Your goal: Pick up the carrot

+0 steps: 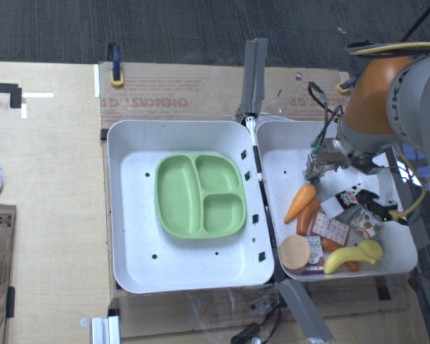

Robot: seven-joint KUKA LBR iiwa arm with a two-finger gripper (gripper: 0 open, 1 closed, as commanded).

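The carrot (299, 202) is orange and tapered, lying at a slant in the right bin (279, 156) near its left wall, thick end up toward the gripper. My gripper (315, 170) hangs just above the carrot's upper end, at the tip of the grey arm with the orange band (376, 95). From this angle the gripper's body hides its tips.
Below the carrot in the right bin lie a red sausage-like piece (309, 216), a round tan bun (295, 252), a yellow banana (352, 256) and small printed packets (333, 228). The left bin (129, 213) holds a green divided plate (200, 194). A metal divider (254, 84) stands between the bins.
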